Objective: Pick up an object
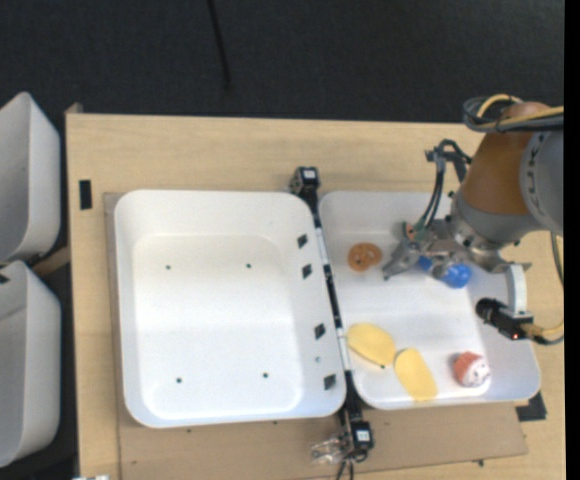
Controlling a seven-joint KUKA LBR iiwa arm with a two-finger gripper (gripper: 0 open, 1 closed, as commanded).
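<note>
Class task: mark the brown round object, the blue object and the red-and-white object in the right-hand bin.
brown round object (364,257), camera view, its centre.
blue object (456,274), camera view, its visible top.
red-and-white object (470,369), camera view, its middle.

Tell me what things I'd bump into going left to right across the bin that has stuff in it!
Orange-brown round thing → first yellow piece → second yellow piece → red and white thing. The pincer and the blue thing sit under the arm, so I left them out.
</note>
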